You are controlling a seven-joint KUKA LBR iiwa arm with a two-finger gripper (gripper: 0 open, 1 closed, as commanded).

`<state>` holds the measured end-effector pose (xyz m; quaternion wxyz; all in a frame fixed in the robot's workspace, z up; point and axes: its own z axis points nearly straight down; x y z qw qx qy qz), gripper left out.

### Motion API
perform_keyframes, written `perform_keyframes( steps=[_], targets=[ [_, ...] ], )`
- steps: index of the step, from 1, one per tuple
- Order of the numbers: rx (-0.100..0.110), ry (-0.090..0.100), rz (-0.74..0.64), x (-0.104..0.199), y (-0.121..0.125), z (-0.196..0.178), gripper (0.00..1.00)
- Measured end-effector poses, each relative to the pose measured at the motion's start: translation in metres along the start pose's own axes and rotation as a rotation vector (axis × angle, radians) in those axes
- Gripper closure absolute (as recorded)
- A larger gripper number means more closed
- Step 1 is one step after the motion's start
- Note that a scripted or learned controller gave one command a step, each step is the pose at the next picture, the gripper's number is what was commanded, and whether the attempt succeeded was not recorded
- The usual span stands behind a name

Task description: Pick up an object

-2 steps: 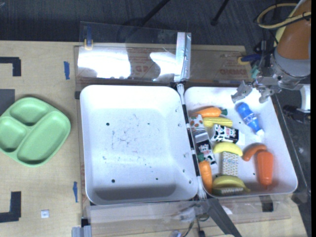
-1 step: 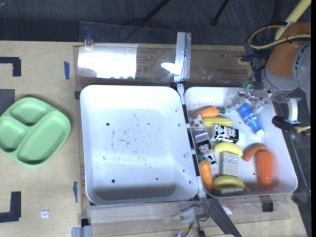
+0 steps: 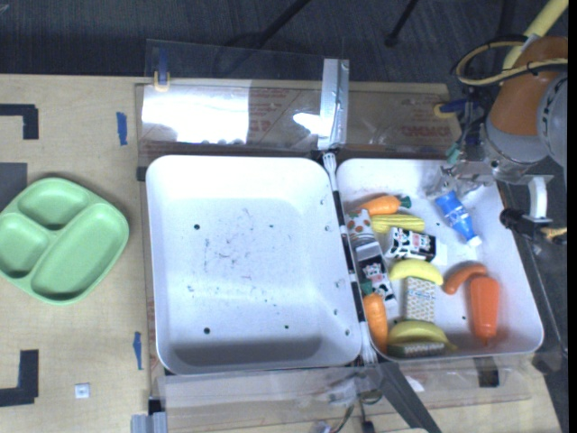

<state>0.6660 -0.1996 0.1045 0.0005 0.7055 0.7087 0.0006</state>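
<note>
The end effector (image 3: 464, 171) of the grey arm hung over the far right corner of the right shallow white bin (image 3: 527, 318), just above a small blue plastic bottle (image 3: 456, 215) which lay on the bin floor. How far the end effector was open, I cannot tell. Nearby lay an orange toy carrot (image 3: 382, 206), a yellow toy banana (image 3: 415, 271) and an orange-red pepper (image 3: 484, 306). The left white bin (image 3: 167, 242) stood beside it on the wooden worktop (image 3: 72, 332), and a green divided plate (image 3: 61, 238) lay further left.

1 fixed camera above the bench (image 3: 81, 124) – slanting down on 2 white bins (image 3: 162, 242)
</note>
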Motion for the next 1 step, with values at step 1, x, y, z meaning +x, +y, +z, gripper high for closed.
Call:
perform_keyframes(
  steps=[1],
  targets=[
    [0.001,-0.001,0.092,0.0166,-0.0095,-0.0967,1.0]
  ],
)
